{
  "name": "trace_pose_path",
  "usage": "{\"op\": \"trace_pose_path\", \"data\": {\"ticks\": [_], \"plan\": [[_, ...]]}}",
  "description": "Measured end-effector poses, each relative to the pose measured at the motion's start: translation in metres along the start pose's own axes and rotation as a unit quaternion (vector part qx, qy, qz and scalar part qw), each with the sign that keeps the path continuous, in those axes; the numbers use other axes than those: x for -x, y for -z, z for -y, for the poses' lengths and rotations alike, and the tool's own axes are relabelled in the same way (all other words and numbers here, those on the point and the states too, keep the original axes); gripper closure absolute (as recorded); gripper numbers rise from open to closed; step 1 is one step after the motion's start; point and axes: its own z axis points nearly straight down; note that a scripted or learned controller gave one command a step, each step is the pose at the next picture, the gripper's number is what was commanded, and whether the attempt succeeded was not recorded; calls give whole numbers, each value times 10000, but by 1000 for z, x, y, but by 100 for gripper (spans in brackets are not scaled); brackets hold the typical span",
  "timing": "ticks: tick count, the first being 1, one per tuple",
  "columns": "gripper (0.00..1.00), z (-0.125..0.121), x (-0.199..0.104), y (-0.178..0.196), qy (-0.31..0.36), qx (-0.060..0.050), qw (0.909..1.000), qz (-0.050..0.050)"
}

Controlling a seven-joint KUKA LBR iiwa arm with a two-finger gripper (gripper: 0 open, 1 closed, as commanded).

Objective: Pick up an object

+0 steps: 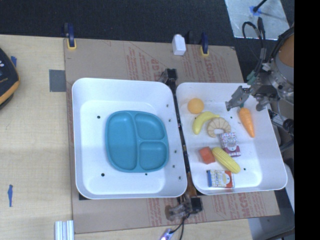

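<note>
Carrot (246,122), lying near the right bin's (280,169) far right edge, just beside the open, empty gripper (248,98). A good grasp would centre the fingers across its width, clear of the banana (202,121).

Blue sectioned plate (136,140) sits in left bin (85,179). Cardboard sheet (120,59) under both bins, clipped by blue clamps (69,35). Grey tape patch (57,80) on wooden bench (30,149). Dark carpet (125,9) beyond.
</note>
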Motion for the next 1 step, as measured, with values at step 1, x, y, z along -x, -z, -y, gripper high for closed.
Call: {"op": "trace_pose_path", "data": {"ticks": [1], "plan": [[0, 36, -29, -143, -2, -17, 10000, -1]]}}
